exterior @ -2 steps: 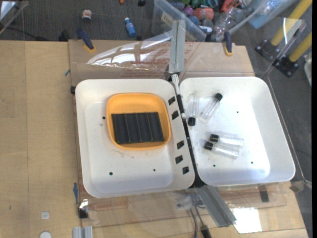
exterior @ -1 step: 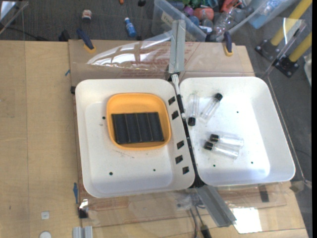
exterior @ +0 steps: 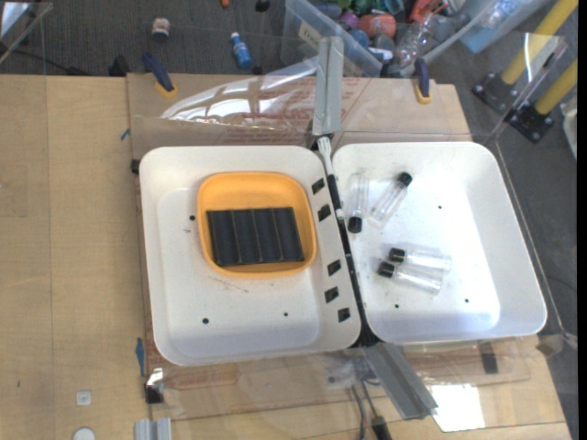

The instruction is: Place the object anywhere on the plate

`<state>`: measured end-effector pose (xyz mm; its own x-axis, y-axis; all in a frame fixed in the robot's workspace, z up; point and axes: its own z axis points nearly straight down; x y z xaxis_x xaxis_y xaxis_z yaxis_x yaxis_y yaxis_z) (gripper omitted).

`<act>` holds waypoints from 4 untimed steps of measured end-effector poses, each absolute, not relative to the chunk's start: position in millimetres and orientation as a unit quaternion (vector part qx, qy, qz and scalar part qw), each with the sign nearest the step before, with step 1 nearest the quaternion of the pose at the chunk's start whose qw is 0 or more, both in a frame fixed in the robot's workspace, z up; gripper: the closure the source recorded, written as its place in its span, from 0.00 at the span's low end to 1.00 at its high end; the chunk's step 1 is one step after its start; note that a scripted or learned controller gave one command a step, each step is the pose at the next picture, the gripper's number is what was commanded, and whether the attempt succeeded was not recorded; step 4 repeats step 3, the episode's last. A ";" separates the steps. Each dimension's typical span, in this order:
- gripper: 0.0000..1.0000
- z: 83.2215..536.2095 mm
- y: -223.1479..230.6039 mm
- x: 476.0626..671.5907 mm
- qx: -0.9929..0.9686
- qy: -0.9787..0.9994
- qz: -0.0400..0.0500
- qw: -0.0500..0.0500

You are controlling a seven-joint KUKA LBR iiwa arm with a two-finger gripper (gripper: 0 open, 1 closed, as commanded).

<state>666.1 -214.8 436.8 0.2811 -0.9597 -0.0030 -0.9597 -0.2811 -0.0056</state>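
An orange plate (exterior: 213,193) sits in the left white bin (exterior: 174,319). A black ribbed rectangular block (exterior: 255,236) lies flat on it. In the right white bin (exterior: 514,282) lie several clear plastic vials with black caps: one (exterior: 390,195) near the top, one (exterior: 355,204) by the divider, and a pair (exterior: 417,268) side by side in the middle.
A grey divider bar (exterior: 327,90) runs between the bins, with black clips along it. Behind the bench stands a clear tub (exterior: 394,7) of colourful toys. Wrinkled clear plastic film (exterior: 238,104) lies behind the left bin.
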 end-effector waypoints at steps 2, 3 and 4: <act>1.00 436.7 -208.2 668.5 -0.922 0.386 -0.003 0.003; 1.00 435.9 -209.0 668.2 -0.982 0.186 -0.002 0.002; 1.00 435.9 -209.0 668.2 -0.982 0.186 -0.002 0.002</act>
